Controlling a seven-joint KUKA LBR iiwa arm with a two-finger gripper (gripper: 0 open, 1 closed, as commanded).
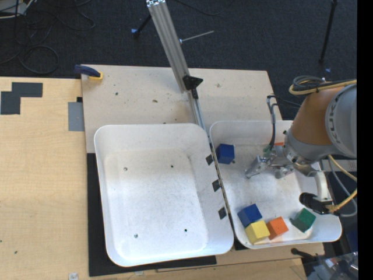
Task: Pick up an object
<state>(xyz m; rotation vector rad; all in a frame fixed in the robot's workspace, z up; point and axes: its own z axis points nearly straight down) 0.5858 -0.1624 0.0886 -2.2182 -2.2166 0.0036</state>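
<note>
The right bin (pixel 262 134) holds several cubes. A blue cube (pixel 225 153) lies near its left wall. Along the front edge sit another blue cube (pixel 250 214), a yellow cube (pixel 257 231), an orange cube (pixel 277 227) and a green cube (pixel 303 220). My gripper (pixel 259 167) hangs low over the middle of the right bin, to the right of the upper blue cube and apart from it. Its metal fingers (pixel 253 171) point left and down. Nothing shows between them.
The left bin (pixel 116 139) stands beside the right one, with black clips (pixel 215 185) along the shared wall. A slanted aluminium post (pixel 172 42) rises behind the bins. A blue-and-yellow clamp (pixel 89 72) lies at the bench's back left corner. Cables hang by the arm (pixel 317 127).
</note>
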